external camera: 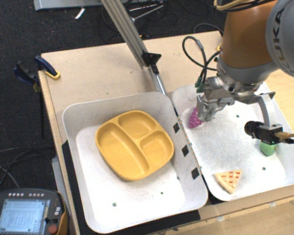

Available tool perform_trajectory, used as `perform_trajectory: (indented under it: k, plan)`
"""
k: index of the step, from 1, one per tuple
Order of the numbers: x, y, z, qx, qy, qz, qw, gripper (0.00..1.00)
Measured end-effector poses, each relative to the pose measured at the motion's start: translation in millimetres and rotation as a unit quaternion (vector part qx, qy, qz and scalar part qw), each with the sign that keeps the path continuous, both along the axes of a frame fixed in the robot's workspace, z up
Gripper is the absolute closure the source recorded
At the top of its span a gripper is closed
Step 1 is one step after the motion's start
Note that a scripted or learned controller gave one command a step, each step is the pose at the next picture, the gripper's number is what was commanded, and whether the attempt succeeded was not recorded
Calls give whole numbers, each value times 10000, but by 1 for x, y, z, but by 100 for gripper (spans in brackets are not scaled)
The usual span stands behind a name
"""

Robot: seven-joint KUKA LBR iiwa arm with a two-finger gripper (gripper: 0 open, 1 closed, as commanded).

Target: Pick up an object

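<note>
My gripper (205,111) hangs low over the far left part of the right bin (292,173), right beside a small purple object (193,119) that lies at its left side. Whether the purple object sits between the fingers cannot be made out. A waffle-patterned orange wedge (228,180) lies near the right bin's front edge. A green object (268,147) rests at the bin's right side, partly under a black fitting on the arm.
A yellow divided plate (135,144) lies in the left bin (95,207). A slanted metal pole (129,30) crosses above the bench's back. A teach pendant (24,220) sits off the bench at lower left. The arm's grey and orange body (258,27) covers the right bin's back.
</note>
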State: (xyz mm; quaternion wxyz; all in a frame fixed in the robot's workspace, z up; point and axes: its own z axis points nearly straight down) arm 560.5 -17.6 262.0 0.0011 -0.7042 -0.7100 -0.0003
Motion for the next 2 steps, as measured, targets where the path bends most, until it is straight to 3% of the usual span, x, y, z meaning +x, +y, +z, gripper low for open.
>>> perform_trajectory:
  k: [2]
  plan:
    - [-38, 108, -17, 0, 4, 7, 10000, 100]
